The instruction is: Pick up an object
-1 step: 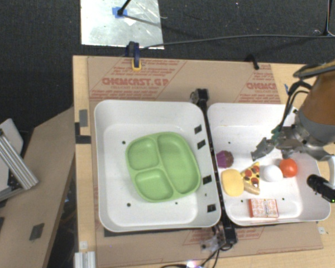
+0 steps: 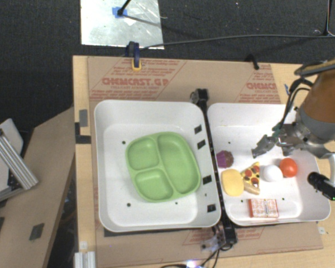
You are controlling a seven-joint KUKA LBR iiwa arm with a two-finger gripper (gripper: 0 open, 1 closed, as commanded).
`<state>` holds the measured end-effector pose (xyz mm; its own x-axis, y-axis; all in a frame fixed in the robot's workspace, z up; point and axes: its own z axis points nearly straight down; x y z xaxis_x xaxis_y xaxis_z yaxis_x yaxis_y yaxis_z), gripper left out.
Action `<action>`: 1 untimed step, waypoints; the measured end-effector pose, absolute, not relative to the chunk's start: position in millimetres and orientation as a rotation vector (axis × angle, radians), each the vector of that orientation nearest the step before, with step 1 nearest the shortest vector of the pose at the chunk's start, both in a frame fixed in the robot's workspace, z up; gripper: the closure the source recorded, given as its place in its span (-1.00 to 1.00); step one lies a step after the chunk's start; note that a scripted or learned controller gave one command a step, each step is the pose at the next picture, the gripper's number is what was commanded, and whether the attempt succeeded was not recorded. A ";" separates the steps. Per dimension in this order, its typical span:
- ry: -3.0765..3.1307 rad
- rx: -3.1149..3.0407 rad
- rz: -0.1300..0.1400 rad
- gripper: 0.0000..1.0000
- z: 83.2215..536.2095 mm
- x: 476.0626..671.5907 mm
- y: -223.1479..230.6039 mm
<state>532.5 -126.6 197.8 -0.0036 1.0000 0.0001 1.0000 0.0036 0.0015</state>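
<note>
Red box (image 2: 263, 208) at right bin's (image 2: 234, 121) near edge. Arm (image 2: 324, 108) reaching in from right; gripper (image 2: 263, 148), state unclear, above pizza (image 2: 251, 177), just beside.

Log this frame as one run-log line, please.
arm: over right bin | gripper: above pizza slice | holding: nothing seen | green tray: left bin

Your bench background
You see a silver sheet (image 2: 121, 14) far left and a blue clamp (image 2: 134, 53) just below it.
</note>
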 end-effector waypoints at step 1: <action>2.224 2.222 -0.002 -1.00 139.9 527.6 -133.7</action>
<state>527.6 -133.7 139.9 -0.0010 1.0000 0.0004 1.0000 0.0010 -0.0021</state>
